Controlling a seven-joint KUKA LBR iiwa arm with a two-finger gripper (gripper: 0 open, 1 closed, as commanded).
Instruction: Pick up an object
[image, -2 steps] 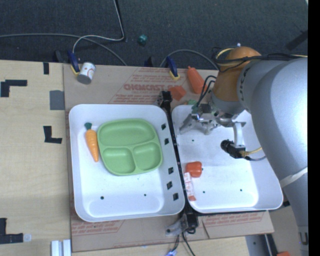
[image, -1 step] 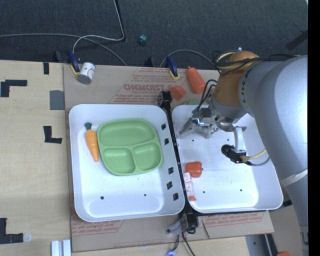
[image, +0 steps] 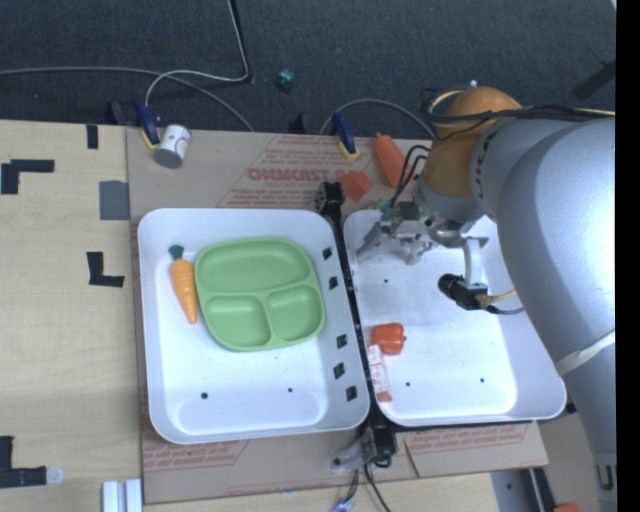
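Here your pincer (image: 400, 238) hangs over the right bin's (image: 470, 395) far-left corner; you cannot tell its state. The orange object (image: 387, 338) lies nearer you by the divider. A toy carrot (image: 184, 288) flanks the green plate (image: 261, 292) left.

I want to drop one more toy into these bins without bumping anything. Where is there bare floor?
Left bin: the front strip below the green plate is bare; the carrot crowds the plate's left side. Right bin: the front right floor, right of the orange block, is free. Its back end is crowded by the gripper and the arm.
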